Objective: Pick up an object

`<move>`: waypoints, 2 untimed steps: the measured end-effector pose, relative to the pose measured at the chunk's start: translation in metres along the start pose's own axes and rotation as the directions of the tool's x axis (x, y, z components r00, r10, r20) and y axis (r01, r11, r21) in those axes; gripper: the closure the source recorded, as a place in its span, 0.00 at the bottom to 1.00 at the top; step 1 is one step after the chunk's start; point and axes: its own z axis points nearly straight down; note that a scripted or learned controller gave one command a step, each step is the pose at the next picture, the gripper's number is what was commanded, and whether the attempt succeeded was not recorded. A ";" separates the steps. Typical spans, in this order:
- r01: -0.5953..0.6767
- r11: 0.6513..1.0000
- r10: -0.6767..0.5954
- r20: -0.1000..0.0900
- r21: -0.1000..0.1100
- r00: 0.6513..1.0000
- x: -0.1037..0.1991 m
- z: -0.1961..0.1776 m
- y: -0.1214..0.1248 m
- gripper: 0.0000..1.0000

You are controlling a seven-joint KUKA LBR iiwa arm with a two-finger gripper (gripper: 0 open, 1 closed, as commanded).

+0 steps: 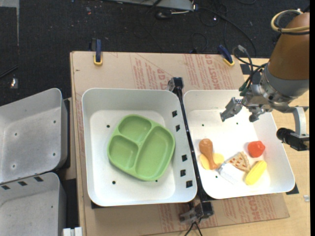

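The right bin [275,132] holds several toy foods near its front: a brown drumstick [207,150], a small yellow piece [217,160], a pizza slice [240,161], a red tomato-like piece [256,148], a yellow oblong piece [256,172] and a small white item [228,173]. My gripper [242,113] hovers over the back half of this bin, behind the foods and apart from them. Its two dark fingers [229,111] stand open with nothing between them.
The left bin [98,107] carries a green divided plate [141,146]. A black divider with clamps [184,132] runs between the bins. White panels [29,127] lie off the bench at the left. Cables cross the dark floor behind.
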 end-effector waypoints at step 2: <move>0.000 1.000 0.000 0.000 -0.003 1.000 0.000 0.059 0.004 0.00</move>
